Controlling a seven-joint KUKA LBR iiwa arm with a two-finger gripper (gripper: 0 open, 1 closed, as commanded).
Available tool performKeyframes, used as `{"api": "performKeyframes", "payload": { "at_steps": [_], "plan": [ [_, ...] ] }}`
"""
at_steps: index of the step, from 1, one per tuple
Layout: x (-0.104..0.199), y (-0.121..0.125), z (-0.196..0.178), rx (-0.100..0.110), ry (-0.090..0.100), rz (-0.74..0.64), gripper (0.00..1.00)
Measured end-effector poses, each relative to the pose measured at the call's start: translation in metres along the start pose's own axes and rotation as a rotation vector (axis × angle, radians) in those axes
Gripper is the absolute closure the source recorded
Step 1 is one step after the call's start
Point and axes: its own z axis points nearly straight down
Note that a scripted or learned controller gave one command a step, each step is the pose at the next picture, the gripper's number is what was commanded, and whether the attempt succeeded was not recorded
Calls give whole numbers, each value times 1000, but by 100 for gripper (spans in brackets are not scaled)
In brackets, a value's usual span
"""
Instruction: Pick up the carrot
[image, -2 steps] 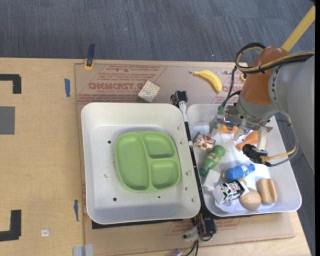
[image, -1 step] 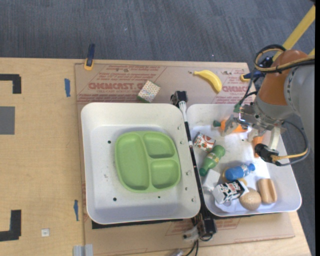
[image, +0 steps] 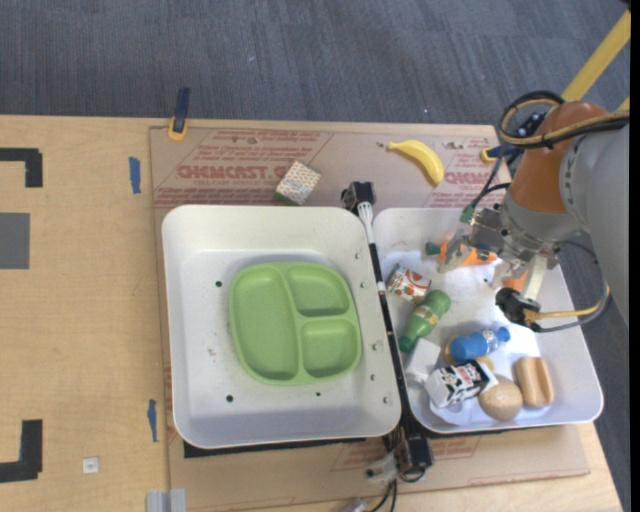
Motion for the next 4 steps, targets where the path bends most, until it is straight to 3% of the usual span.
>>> {"api": "performKeyframes", "payload": {
  "at_steps": [1,2,3,4],
  "plan": [
    [-30,13,1,16,23,114,0],
    [-32,17,-13,0,12,108,100],
    [-85,-60,-2,-4,3,157,100],
    [-75,-59,-2,-2,17,146,0]
  ]
}}
